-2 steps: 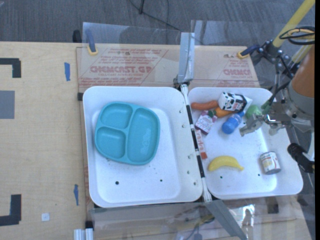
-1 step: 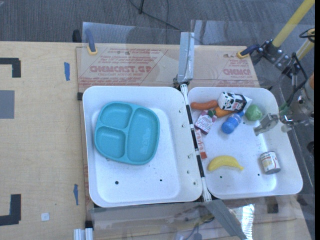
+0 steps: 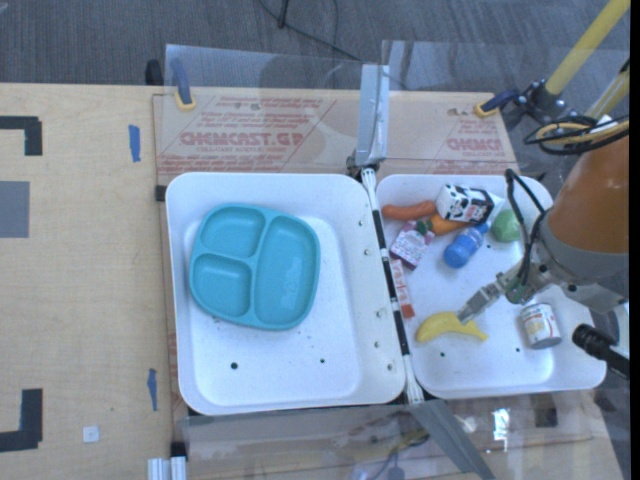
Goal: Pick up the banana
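**Desk:** Where was the banana when the shutter fired?

**Photographer:** The banana (image 3: 449, 328) lay flat on the floor of the right-hand bin (image 3: 570, 373), toward its near-left part, yellow against the white. The gripper (image 3: 470, 311) was directly above its upper right end, reaching in at a slant from the right on the grey arm (image 3: 590, 208) with its orange band.

**Desk:** Was it gripped?

**Photographer:** I could not tell. The tip was small and dark against the fruit, and the frame did not show whether its fingers were apart or together, nor whether they touched the peel.

**Desk:** What else was in that bin?

**Photographer:** A small tin can (image 3: 539, 325) sat just right of the gripper. Farther back were a carrot (image 3: 410, 210), a black-and-white cow toy (image 3: 462, 204), a blue bottle (image 3: 463, 248), a green item (image 3: 506, 226) and a pink-and-white packet (image 3: 408, 245), all well apart from the banana.

**Desk:** And the left bin?

**Photographer:** The left bin (image 3: 260, 383) held a teal divided plate (image 3: 255, 265), three compartments, lying flat.
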### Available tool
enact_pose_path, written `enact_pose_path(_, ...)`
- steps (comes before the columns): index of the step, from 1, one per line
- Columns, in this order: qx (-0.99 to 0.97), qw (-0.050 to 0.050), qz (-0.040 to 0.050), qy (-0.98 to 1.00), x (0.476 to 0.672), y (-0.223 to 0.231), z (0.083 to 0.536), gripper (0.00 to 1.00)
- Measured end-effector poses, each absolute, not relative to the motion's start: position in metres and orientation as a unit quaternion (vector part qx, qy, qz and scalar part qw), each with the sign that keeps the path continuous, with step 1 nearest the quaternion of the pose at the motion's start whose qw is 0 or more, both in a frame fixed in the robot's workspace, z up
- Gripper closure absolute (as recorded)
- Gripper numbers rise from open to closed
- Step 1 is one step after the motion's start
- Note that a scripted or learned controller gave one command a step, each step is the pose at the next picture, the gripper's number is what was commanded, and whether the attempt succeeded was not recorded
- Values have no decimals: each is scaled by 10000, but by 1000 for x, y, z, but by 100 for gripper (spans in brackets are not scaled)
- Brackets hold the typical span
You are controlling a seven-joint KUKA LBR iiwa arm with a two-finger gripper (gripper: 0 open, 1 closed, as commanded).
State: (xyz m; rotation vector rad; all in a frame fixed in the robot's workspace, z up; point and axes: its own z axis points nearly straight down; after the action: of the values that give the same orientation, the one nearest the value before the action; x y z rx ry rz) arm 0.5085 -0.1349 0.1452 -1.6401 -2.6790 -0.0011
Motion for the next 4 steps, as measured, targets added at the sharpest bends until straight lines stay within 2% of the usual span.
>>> enact_pose_path(1,-4051,-44,-12,-9143,505,-120,89,0)
enact_pose_path(2,-4074,-110,-21,-9132,508,-123,100,100)
enact_pose_path(3,-6118,-11,0,-7910,543,-63,274,100)
enact_pose_path(4,-6118,-10,-1,-7910,543,-63,274,0)
